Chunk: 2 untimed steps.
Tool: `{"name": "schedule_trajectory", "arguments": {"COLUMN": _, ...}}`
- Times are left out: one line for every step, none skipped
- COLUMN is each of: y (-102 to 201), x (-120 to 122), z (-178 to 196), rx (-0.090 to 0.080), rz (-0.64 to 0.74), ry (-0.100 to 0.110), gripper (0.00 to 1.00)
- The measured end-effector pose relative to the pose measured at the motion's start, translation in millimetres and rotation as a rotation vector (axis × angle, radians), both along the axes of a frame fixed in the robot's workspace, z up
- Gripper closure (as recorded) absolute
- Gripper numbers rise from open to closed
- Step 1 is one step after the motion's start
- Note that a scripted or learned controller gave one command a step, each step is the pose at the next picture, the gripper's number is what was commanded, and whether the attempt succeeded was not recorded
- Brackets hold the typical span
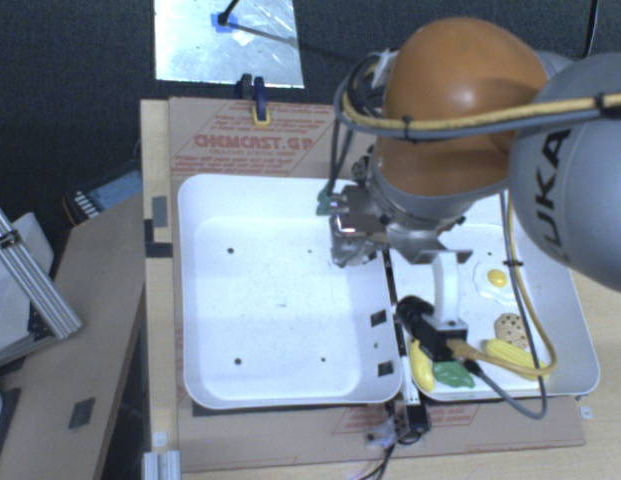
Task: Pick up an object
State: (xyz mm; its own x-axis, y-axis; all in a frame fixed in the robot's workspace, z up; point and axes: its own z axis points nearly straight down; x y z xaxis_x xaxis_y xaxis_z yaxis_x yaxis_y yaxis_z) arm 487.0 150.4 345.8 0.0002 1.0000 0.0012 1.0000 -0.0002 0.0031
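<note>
The end effector hangs low over the far right part of the left bin, close to the wall it shares with the right bin. It is seen from above, under the big orange wrist, so I cannot tell if it is spread or pressed together, and nothing is seen in it. The things to pick lie in the right bin: a fried egg, a cookie, a banana, a yellow piece touching a green piece.
</note>
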Motion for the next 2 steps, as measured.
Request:
{"name": "schedule_trajectory", "arguments": {"y": -35, "x": 0, "z": -56, "rx": -0.003, "rz": -0.003, "ry": 0.006, "gripper": 1.0}}
{"name": "schedule_trajectory", "arguments": {"y": -58, "x": 49, "z": -110, "rx": -0.002, "rz": -0.001, "ry": 0.002, "gripper": 1.0}}
